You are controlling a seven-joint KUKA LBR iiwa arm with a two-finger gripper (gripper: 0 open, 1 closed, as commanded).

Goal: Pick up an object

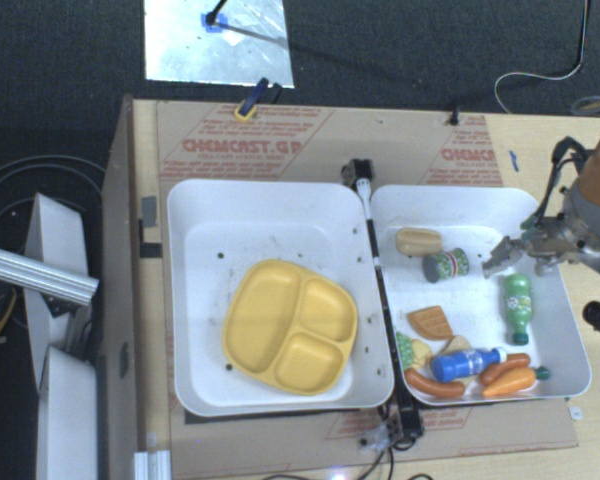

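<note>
End effector (525, 250), finger spacing not discernible and nothing seen held, hangs just beside the green bottle (517, 308), above its cap end; descent is best centred on the bottle's body, clear of the small can (447, 264) beyond.

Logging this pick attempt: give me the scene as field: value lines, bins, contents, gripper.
left bin: holds yellow divided plate
right bin: holds the toy items
upper items: bread roll, small can
middle items: green bottle, toast slice
lower items: blue bottle, carrot, sausage
gripper: over right bin's upper right, above the green bottle
grasp: nothing seen between the fingers
</note>
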